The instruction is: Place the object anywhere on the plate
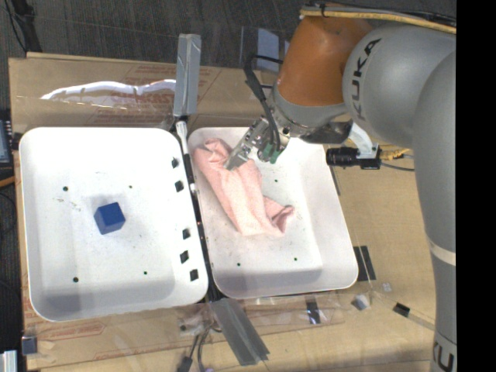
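The bench (93,80) carries two shallow white bins side by side, separated by a grey divider strip with black clips.

Left bin (46,285): contains one small blue cube (110,217), resting flat on the bin floor left of centre. The cube is well apart from the arm and from the pink cloth. A few small dark specks mark the bin floor around it.

Right bin (325,254): contains a crumpled pink cloth (240,192). The cloth runs diagonally from the upper-left corner of the bin, near the divider, down toward the bin centre, where it ends in a bunched fold.

Arm: the grey KUKA arm (403,76), with its orange band (314,56) above the wrist, enters from the right and extends over the upper part of the right bin.

Pincer (252,152): positioned at the upper end of the pink cloth, with its tips at or just above the fabric. Whether the tips are spread or pressed together cannot be told from this angle, and no cloth is visibly caught between them.

Brown cardboard lies beneath and behind both bins.
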